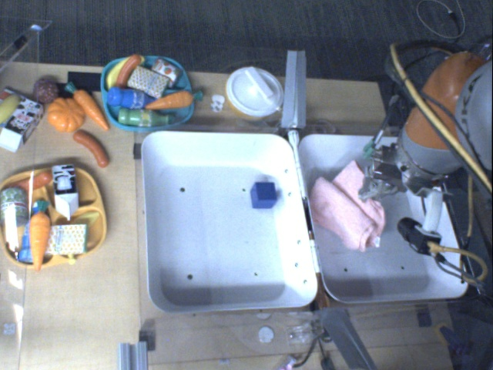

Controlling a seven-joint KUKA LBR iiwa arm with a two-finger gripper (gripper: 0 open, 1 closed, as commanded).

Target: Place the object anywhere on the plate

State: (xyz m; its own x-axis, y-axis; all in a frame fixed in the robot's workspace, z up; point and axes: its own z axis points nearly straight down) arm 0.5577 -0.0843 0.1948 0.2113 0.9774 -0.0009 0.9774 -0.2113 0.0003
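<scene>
A small blue cube lies in the left white bin, right of its middle. A crumpled pink cloth lies in the right white bin, against its left wall. My gripper hangs low over the right bin at the cloth's upper right edge, with the grey arm and its orange band behind it to the right. Whether the gripper touches the cloth is unclear from this angle. On the bench at the far left stands a yellow plate loaded with toy food.
A blue bowl of toy food and a white lidded container stand behind the left bin. Loose toy vegetables lie at the back left. Cables hang beside the arm over the right bin.
</scene>
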